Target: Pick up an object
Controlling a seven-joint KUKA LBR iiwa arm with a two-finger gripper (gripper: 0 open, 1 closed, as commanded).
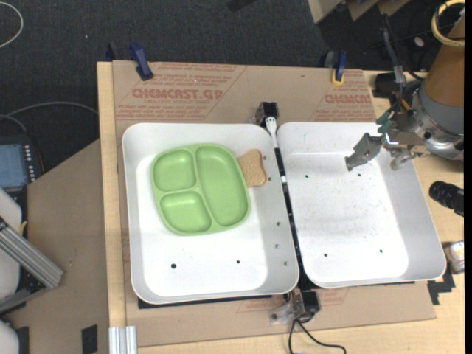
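Note:
A tan, bread-like slab lies in the left bin, touching the right rim of a green divided plate. My gripper hangs over the far right part of the right bin, well away from the slab and the plate. Its two fingers are spread apart, the left fingertip pointing toward the bin's middle. It is open and there is nothing between the fingers.
The two white bins sit side by side on a cardboard sheet clamped at the back with blue clips. A black clip sits at the far end of the seam between the bins. The arm's grey wrist overhangs the right bin's far corner.

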